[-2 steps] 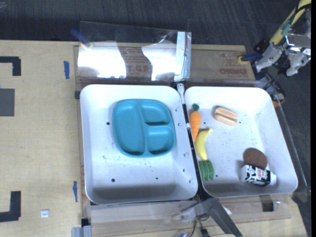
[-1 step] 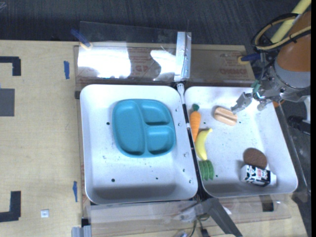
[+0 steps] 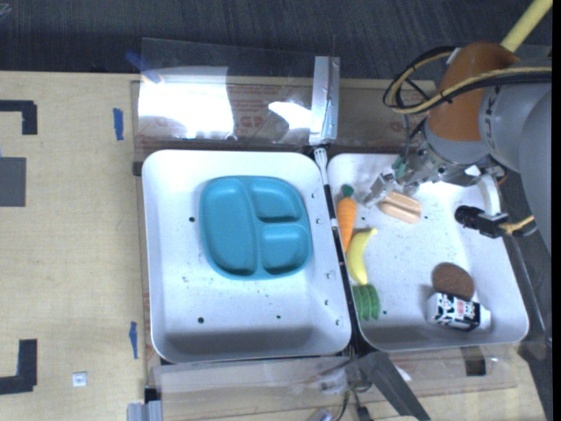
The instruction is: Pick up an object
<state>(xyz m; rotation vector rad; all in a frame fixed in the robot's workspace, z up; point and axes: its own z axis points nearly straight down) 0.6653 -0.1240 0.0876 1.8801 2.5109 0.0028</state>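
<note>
Fingers (image 3: 387, 189) hover above the right bin (image 3: 412, 323) on a wooden bench (image 3: 70, 235).

Two shallow white bins sit side by side on a wooden desk (image 3: 61, 261). The left bin (image 3: 166, 314) holds a blue divided tray (image 3: 256, 226). In the right bin (image 3: 412, 323) a carrot (image 3: 345, 219), banana (image 3: 359, 254) and green vegetable (image 3: 366, 302) line its left wall, a brown disc (image 3: 453, 279) and black-and-white cup (image 3: 456, 311) lie near its front right corner, and the arm's hand (image 3: 392, 182) hovers just beside a tan block (image 3: 401, 207).

The wooden bench (image 3: 70, 235) bears two white bins, left bin (image 3: 166, 323) touching right bin (image 3: 508, 323).
</note>
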